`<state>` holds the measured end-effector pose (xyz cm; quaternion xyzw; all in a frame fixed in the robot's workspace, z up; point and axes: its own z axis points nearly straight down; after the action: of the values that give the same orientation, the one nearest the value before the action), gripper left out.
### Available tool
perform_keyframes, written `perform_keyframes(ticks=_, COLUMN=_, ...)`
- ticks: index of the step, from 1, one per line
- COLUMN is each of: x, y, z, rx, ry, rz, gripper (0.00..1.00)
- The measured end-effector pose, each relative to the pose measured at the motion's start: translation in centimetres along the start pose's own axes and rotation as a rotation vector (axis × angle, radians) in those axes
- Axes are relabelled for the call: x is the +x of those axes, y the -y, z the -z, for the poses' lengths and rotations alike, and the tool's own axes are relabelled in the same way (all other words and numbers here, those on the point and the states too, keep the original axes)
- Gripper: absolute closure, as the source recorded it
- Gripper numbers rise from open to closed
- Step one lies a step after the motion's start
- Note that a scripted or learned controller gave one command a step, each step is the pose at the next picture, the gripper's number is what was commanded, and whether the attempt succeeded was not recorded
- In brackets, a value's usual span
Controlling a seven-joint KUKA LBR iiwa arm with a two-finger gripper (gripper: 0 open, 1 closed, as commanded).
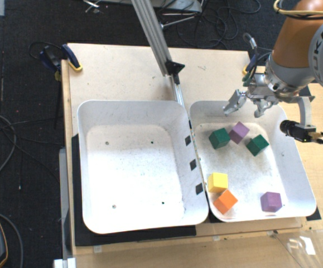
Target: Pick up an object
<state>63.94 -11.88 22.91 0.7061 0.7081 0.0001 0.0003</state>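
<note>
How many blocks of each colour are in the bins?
Green blocks: 2
Purple blocks: 2
Yellow blocks: 1
Orange blocks: 1
Total: 6, all in the right bin

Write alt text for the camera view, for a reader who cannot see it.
A grey and orange robot arm's gripper hovers open, holding nothing, over the far end of the right white bin, which holds six small blocks: two green, two purple, one yellow, one orange. The left white bin sits alongside it.
</note>
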Motion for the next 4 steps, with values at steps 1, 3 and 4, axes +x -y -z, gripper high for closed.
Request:
perform_keyframes(ticks=1, x=-0.4, y=-0.5, z=-9.5, rx=-0.011, ry=0.002, rz=-0.002, gripper=0.0)
perform_keyframes(ticks=3, x=-0.1, y=-0.6, z=-10.9, rx=-0.026, ry=0.007, rz=0.002, gripper=0.0)
perform_keyframes(ticks=4, x=-0.5, y=-0.2, z=-11.2, rx=-0.029, ry=0.009, rz=0.003, gripper=0.0)
